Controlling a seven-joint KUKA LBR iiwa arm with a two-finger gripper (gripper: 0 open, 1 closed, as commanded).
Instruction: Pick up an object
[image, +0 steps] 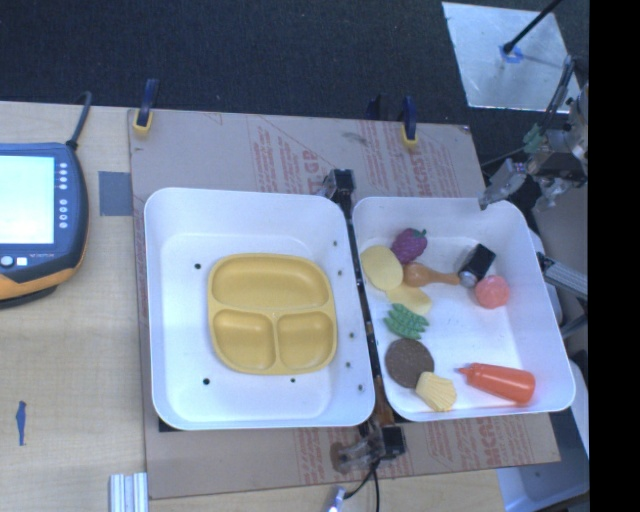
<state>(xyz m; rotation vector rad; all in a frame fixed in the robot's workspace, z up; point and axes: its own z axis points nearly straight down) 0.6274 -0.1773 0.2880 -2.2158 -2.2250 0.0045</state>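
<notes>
The tabletop carries a cardboard sheet with two white bins side by side. The left bin holds only a yellow divided tray, broad and flat, a poor choice for a two-finger grab. The right bin holds the likely targets, all small toy foods crowded toward its left half.

The orange bottle lies apart near the front rim, so it looks the easiest pick, though it is rounded and could roll out of a squeeze. The brown disc touches the pale yellow wedge; closing on either risks nudging or catching both. The pale round slice lies flat against the bin's wall, leaving little room for a finger on that side. The green leaf, the purple grapes and the drumstick sit tight together, so a descent there may push things aside instead of gripping. The pink ball and black cylinder touch, and both may roll.

The pincer sits beyond the right bin's far corner, holding nothing as far as I can see; whether it is spread or pressed together I cannot tell.
</notes>
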